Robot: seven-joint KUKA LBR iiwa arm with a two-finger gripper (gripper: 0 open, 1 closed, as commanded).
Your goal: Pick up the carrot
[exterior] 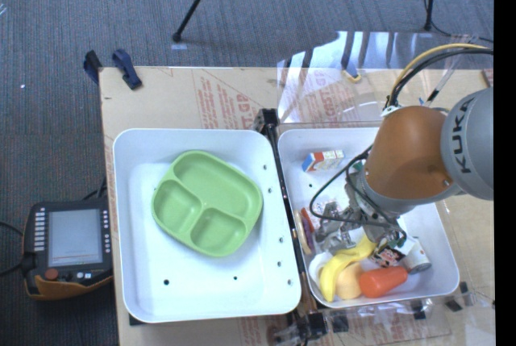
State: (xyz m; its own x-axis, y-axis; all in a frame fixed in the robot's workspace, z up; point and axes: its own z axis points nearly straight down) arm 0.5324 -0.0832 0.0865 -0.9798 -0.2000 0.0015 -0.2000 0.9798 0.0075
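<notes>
the carrot point(382, 281) lies in the right bin point(446, 252), down near the front wall. it is orange and points a little toward the right. a yellow banana point(339, 265) sits just beside it on its left, touching or almost touching. a small can point(414, 255) rests close above its right end, and a little carton point(322, 160) lies far up at the back of the bin.

the end effector point(355, 233) hangs low over the middle of this bin, just above the banana and near the carrot. the big orange wrist covers much of it, so i cannot tell how it is set or if it grips anything; the carrot looks free.

to do this step well, it should slide toward the front right, come down over the carrot's thick middle, and keep away from the banana and the can.

the left bin point(133, 256) holds a green plate point(207, 202).
</notes>
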